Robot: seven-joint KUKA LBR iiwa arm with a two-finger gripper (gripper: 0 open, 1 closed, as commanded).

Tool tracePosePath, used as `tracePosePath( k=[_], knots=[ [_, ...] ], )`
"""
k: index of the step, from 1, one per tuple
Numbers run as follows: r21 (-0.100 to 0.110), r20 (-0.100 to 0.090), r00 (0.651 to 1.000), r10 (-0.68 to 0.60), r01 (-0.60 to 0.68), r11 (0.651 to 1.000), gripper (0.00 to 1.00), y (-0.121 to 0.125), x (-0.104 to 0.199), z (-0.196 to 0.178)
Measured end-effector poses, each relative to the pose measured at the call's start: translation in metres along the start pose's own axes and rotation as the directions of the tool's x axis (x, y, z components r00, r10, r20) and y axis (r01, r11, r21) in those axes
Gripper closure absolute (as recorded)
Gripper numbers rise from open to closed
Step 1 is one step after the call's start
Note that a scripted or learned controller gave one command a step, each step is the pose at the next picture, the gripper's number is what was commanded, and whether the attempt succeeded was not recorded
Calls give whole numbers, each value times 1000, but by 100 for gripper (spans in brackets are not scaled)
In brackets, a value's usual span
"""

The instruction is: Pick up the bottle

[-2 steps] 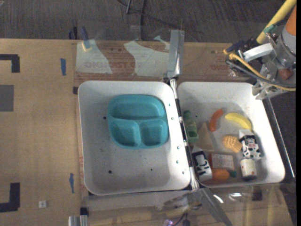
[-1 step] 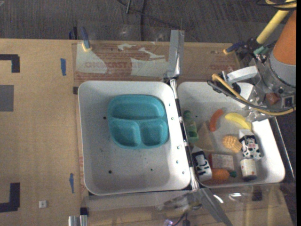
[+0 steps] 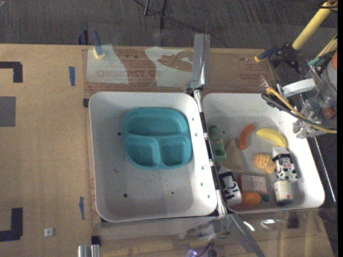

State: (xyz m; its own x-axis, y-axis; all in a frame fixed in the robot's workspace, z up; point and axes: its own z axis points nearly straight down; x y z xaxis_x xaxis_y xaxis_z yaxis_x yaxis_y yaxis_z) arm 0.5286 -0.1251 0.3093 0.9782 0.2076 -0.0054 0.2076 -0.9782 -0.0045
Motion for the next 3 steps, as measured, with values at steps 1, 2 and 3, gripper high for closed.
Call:
tracePosePath(
  k=[1,2,3],
  knots=[
    [-1,0,1000,-23,23,1000,100,-52,-15,-16],
    [-4,-4,1000,9,-9,1000,100,-91,-5,-22],
    [0,0,984,-179,179,984,100,-34,-42,9]
  ],
)
